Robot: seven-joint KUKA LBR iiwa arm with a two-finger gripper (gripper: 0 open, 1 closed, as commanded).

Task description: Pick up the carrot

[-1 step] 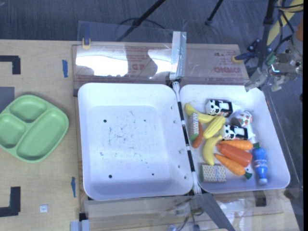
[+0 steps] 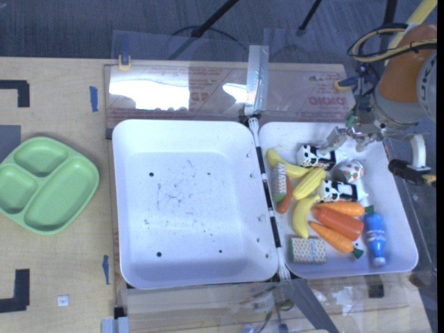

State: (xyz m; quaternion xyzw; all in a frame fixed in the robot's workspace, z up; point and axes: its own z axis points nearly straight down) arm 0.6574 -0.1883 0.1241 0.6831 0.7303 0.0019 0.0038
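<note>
Grey arm w/ orange band is parked over the top-right corner of the right shallow white plastic bin [image 2: 406, 252], its two-finger metal gripper [image 2: 355, 134] hanging above the bin's upper edge, well apart from the pile. Fingers look spread, nothing between them, though it's small and a bit blurry from here.

Target, as far as I can judge: the long orange tapered carrot [image 2: 334, 238] w/ a green stub at its lower-right end, lying slantwise low in the right bin. Problem is there are other orange things touching it: a fatter orange carrot-like piece [image 2: 338, 220] just above, and another orange piece [image 2: 347, 207] above that. Easy to grab the wrong one, or pinch two at once.

More trouble: the curved yellow plastic banana [image 2: 302, 210] sits just left of it, the small blue bottle [image 2: 375, 238] just right, and a speckled sponge-like block [image 2: 308, 250] near its left tip. Fingers coming down wide could land on a neighbour and shove the pile. Carrot's round and tapered, so prob slips out if gripped near the thin end.

Left white bin [image 2: 139, 151] and the green divided plate [image 2: 46, 184] on the bench aren't in play.
</note>
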